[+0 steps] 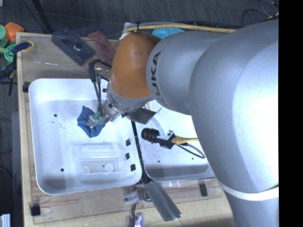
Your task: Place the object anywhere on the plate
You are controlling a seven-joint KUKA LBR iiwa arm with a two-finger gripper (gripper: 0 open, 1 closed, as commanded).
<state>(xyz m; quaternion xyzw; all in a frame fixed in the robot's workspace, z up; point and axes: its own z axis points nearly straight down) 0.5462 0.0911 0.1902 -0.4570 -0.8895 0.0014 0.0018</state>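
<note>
A crumpled blue object (89, 123) with a small green patch at its right edge lies in the middle of the left bin (42, 103). My gripper (102, 117) reaches down from under the orange wrist band and sits right at the blue object's right edge, touching or just above it. Whether it holds the object is hidden. A clear, shallow rectangular plate (98, 161) with two round marks lies flat on the bin floor, nearer the front edge and a little below the blue object.
The right bin (175, 174) is largely covered by the arm. On the bench behind the left bin lies a dark flat block (73, 46) beside a brownish thing (100, 40). Green and orange items (7, 41) sit at the far left edge.
</note>
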